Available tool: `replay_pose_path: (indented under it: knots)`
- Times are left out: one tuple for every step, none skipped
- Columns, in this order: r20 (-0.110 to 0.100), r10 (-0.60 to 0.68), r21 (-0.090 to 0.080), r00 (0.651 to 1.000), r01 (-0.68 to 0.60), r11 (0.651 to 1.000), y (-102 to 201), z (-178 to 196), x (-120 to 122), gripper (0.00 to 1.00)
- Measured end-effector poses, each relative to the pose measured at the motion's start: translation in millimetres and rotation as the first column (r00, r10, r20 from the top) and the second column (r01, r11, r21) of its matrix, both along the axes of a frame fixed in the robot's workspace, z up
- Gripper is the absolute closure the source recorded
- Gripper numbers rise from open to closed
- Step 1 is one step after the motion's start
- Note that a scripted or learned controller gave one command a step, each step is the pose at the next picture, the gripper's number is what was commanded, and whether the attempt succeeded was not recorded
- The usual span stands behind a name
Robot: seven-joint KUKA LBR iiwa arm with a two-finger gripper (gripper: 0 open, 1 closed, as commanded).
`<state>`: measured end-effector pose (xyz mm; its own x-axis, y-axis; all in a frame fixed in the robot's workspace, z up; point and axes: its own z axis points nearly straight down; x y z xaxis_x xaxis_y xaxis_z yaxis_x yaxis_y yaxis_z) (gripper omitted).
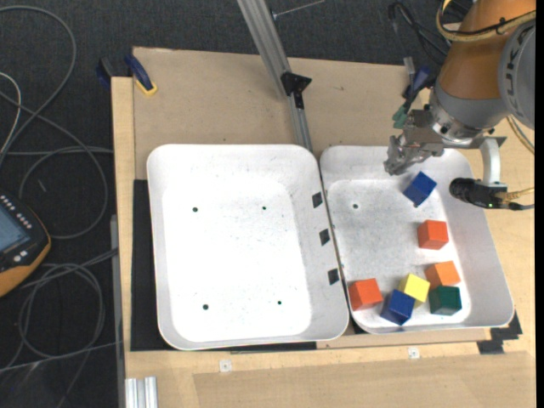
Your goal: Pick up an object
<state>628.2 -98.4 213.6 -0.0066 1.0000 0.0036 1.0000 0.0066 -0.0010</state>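
Note:
My gripper (pixel 401 161) hangs over the far part of the right bin (pixel 374 228), near its back rim. A blue cube (pixel 420 188) lies tilted just below and to the right of it, close to the gripper tip; I cannot tell whether they touch. Further forward in the same bin lies an orange cube (pixel 433 234). Along the front edge sit another orange cube (pixel 442 273), a green cube (pixel 444 299), a yellow cube (pixel 416 287), a second blue cube (pixel 397 306) and a red-orange cube (pixel 366 293).
The left bin (pixel 229 245) stands beside the right one, with black clips (pixel 324 236) along the shared edge. A metal post (pixel 272 41) rises behind the bins. Cables and a handheld device (pixel 17 240) lie on the floor at the left.

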Motion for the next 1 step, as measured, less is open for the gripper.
replay_pose_path:
  knots:
    - [-0.001,-0.001,-0.001,1.000,0.001,1.000,51.5,-3.9,-8.1,1.00]
